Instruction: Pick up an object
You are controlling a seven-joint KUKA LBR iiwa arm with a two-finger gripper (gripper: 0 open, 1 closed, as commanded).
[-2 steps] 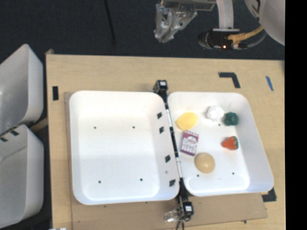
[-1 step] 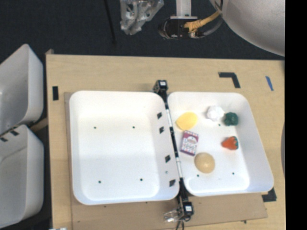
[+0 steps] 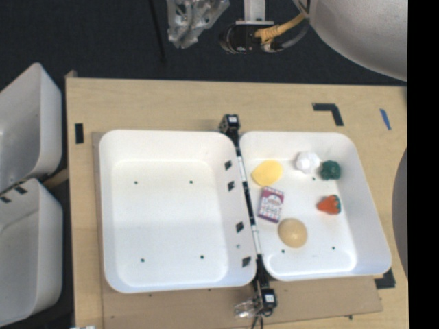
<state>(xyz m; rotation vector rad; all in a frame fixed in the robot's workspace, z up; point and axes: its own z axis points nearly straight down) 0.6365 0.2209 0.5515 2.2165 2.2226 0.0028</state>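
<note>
Two white bins sit side by side on the tan tabletop (image 3: 171,105). The left bin (image 3: 110,184) is next to the right bin (image 3: 346,252), and their edges touch down the middle.

The things to pick up are all in the right bin. A yellow lump (image 3: 267,173) lies near the middle edge, toward the back. Just in front of it is a small purple box (image 3: 270,205), a little tilted. In front of that sits a round tan ball (image 3: 293,233). Farther right, a white thing (image 3: 306,162) and a dark green thing (image 3: 330,170) lie close together at the back. A red thing (image 3: 328,205) with a bit of green on it lies in front of those two — apart from the ball.

The pincer (image 3: 188,19) is way up at the top of the camera view, over the dark floor behind the tabletop, far from the bins. It looks shiny and blurry — I cannot tell if it is spread or pressed together. Nothing is in it.
</note>
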